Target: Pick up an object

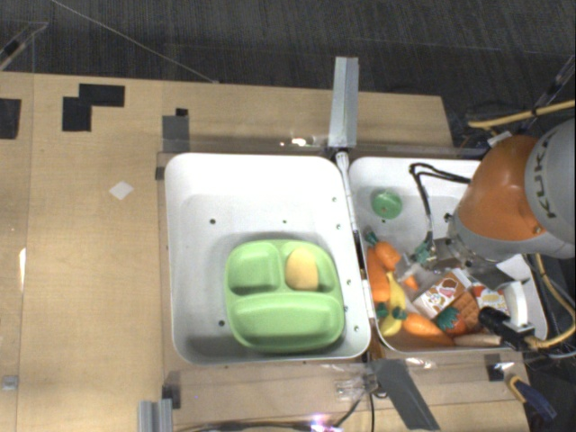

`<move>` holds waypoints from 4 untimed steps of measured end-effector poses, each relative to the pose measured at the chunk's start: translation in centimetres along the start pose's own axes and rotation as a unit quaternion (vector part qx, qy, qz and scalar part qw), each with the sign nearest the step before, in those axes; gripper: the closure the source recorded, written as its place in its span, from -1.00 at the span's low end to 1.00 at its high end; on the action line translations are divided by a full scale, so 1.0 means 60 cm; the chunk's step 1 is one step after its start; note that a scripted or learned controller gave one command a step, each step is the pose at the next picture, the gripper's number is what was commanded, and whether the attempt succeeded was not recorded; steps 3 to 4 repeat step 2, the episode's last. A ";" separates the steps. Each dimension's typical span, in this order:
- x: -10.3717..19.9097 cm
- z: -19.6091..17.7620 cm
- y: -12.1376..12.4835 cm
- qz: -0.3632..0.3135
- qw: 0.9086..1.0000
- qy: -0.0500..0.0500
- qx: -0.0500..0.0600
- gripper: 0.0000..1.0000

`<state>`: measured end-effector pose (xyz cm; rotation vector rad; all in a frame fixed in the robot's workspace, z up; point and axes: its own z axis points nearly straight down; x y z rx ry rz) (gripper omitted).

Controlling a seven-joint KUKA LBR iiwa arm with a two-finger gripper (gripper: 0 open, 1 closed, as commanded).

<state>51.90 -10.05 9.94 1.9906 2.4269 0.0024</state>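
Over the right bin [396, 171], the gripper [430, 257] sits low among piled toy food: carrots [423, 326], a banana [392, 302], a printed packet [441, 297]. Finger spacing cannot be told; apparently nothing is held. Left bin [198, 241] holds a green divided tray [279, 318] bearing a yellow lemon-like piece [303, 268].

The grey arm [540, 178] reaches in from the right, its orange band [497, 196] sitting above and to the right of the gripper [430, 257]. The wrist tilts down and leftward. Blur hides how the gripper's tip is set.
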 end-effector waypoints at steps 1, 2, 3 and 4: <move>0.001 -0.019 0.004 -0.001 1.000 0.000 -0.003 1.00; 0.147 -0.261 -0.008 0.054 0.999 0.000 -0.002 1.00; 0.147 -0.261 -0.008 0.054 0.999 0.000 -0.002 1.00; 0.147 -0.261 -0.008 0.054 0.999 0.000 -0.002 1.00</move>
